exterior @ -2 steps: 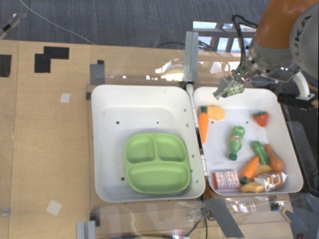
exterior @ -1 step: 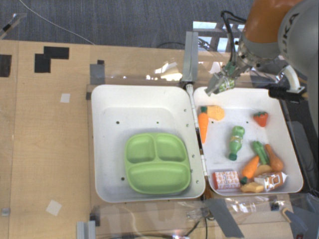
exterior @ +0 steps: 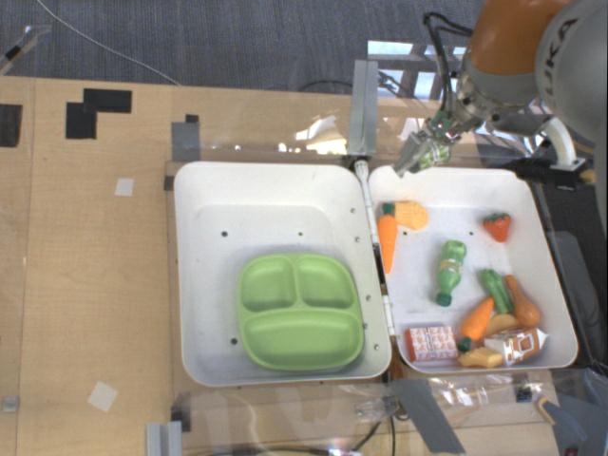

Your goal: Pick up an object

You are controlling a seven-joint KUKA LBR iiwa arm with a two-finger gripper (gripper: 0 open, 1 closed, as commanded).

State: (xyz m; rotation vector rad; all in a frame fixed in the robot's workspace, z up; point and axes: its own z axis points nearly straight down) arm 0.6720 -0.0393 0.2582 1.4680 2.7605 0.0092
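1. Looking down on the bench, you have two shallow bins side by side: the left bin (exterior: 204, 207) holds a green divided plate (exterior: 300, 310), and the right bin (exterior: 532, 207) holds all the loose toy food.
2. Your gripper (exterior: 421, 152) hangs above the far left corner of the right bin, near the divider; I cannot tell from this slant how it is set, and nothing is visibly held by it.
3. Nearest below it lie the carrot (exterior: 387, 240), against the bin's left wall, and a yellow piece (exterior: 411, 215) touching the carrot's top. These look like the likeliest targets, judging by where the arm is parked.
4. The green bottle (exterior: 449, 272) lies alone mid-bin, well apart from its neighbours, so you would have clean room around it.
5. The strawberry (exterior: 497, 225) sits alone too, near the far right side.
6. The near right corner is crowded: an orange carrot piece (exterior: 477, 319), a green vegetable (exterior: 495, 290), a sausage-like piece (exterior: 522, 299), a red-and-white carton (exterior: 430, 342) and a small box (exterior: 519, 345) lie touching or just beside each other. Expect a grasp there to catch a neighbour.
7. By my reading, the pick has not begun; the descent is yet to come.
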